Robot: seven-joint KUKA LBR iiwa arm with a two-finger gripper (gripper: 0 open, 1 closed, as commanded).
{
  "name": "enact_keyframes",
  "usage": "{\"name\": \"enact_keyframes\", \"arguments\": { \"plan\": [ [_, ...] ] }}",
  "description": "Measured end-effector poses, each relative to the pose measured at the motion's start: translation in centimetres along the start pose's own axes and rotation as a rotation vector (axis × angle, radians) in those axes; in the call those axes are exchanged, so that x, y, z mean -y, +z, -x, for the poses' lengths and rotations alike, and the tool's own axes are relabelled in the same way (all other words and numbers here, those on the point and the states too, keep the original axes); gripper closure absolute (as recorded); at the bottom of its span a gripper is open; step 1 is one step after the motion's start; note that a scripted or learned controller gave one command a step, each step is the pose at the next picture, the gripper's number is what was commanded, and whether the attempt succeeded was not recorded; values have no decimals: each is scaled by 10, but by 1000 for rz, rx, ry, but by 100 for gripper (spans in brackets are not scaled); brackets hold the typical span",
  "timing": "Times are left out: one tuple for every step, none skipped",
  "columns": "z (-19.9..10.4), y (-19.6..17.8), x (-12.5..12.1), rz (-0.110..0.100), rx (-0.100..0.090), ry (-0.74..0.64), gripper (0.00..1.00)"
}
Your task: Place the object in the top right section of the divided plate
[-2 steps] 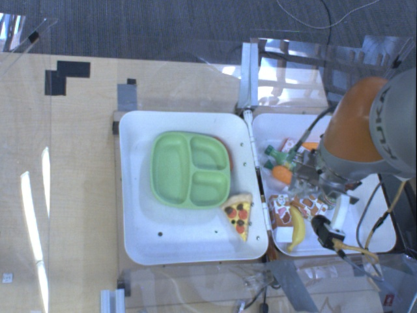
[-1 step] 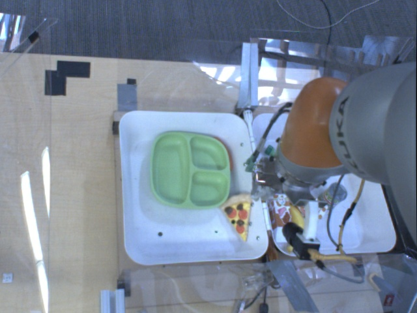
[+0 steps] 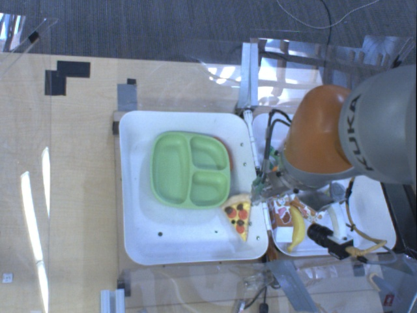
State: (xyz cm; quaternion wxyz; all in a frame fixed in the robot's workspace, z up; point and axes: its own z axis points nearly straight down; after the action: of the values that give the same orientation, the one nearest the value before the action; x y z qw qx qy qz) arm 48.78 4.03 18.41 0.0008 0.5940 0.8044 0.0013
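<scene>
Arm (image 3: pixel 339 135) overhangs right bin; pizza slice (image 3: pixel 239 217) beside green plate (image 3: pixel 189 169)

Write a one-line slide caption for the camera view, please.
KUKA arm above right bin with banana; green divided plate and pizza slice in left bin.

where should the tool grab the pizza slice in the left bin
Judging from its pose, take the pizza slice across its two long edges near the wide crust end, coming straight down. It lies flat by the bin's right wall, its tip pointing toward the near edge, just off the green plate.
</scene>
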Motion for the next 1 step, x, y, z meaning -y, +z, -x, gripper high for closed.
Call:
{"name": "enact_keyframes", "arguments": {
  "plan": [
    [20, 0, 6, 2, 0, 355, 100]
  ]
}}
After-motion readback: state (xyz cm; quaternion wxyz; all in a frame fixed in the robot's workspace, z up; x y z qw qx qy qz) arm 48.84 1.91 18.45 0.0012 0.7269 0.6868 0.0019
